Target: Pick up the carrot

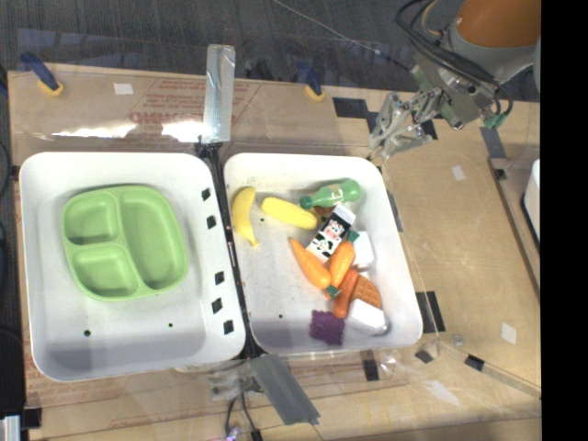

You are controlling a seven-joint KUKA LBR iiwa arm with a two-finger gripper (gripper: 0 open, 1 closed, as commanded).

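Camera view: gripper [397, 129] hangs spread open, holding nothing, off the right bin's [401, 246] far right corner — the carrot [310, 264] lies diagonally mid-bin, down-left of it, among other toys.

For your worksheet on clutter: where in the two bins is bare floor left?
Right bin: bare lower-left floor, below the banana, left of the purple grapes. Its right half is crowded. Left bin: a bare strip below the green divided plate.
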